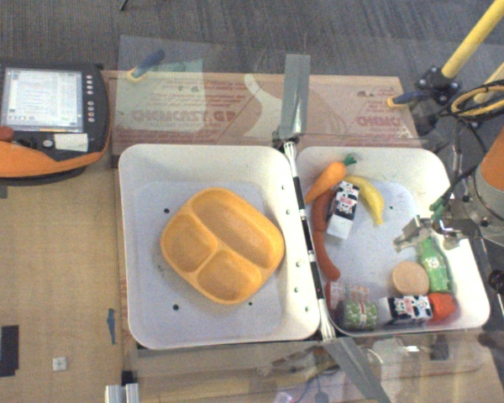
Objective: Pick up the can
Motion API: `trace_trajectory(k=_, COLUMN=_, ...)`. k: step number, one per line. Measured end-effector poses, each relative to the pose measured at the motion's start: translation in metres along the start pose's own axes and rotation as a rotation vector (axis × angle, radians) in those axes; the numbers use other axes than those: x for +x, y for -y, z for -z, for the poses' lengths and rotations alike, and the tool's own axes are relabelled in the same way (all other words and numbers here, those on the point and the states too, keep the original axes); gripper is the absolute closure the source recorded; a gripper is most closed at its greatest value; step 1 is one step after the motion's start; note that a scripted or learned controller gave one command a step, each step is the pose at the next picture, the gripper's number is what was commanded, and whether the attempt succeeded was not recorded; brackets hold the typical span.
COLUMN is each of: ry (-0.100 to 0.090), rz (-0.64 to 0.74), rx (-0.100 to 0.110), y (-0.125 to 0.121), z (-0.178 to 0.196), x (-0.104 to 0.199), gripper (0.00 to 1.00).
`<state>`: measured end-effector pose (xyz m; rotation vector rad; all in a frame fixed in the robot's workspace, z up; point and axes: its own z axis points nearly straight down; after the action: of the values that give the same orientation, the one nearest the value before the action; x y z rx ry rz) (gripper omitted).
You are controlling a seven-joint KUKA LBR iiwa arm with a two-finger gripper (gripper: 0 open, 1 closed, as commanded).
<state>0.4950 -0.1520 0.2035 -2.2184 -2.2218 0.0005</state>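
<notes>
- Lowest in the view, along the near wall of the right bin (466, 309), a row of small things lies side by side: the can (360, 312), a small carton with a black-and-white cow-patch print (409, 308), and a red-orange piece (442, 306) at the corner.
- That can lies on its side in the near-left corner of the right bin, its long axis running roughly left to right along the near wall; its label shows green and red, but the writing is too small to read.
- Just behind the row sit a round tan disc (410, 278) and a green packet (435, 267) with pale marks I cannot read.
- Farther back in the same bin lie a carrot (328, 180), a banana (368, 196), a second cow-print carton (343, 207) and a long red-orange piece (321, 238) beside the dividing wall.
- At the right side of this bin the gripper (426, 233) hangs above the green packet, well apart from the can; whether its fingers are spread or closed I cannot tell.
- A yellow-orange divided plate (223, 244) lies in the left bin (143, 225).
- Behind both bins a brown board (235, 112) on the counter bears faded reddish print, too faint to read for certain.
- An orange-and-grey control pad with a lit screen (42, 120) rests at the far left.
</notes>
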Motion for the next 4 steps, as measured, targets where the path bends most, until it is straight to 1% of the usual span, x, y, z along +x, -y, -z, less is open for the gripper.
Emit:
trace_trajectory(k=1, ry=0.001, rz=-0.042, rx=-0.002, y=-0.052, z=-0.062, x=0.026, gripper=0.00)
trace_trajectory(k=2, ry=0.001, rz=0.185, rx=-0.008, y=0.013, z=-0.116, x=0.047, gripper=0.00)
trace_trajectory(k=4, ry=0.001, rz=0.185, rx=-0.008, y=0.013, z=-0.116, x=0.047, gripper=0.00)
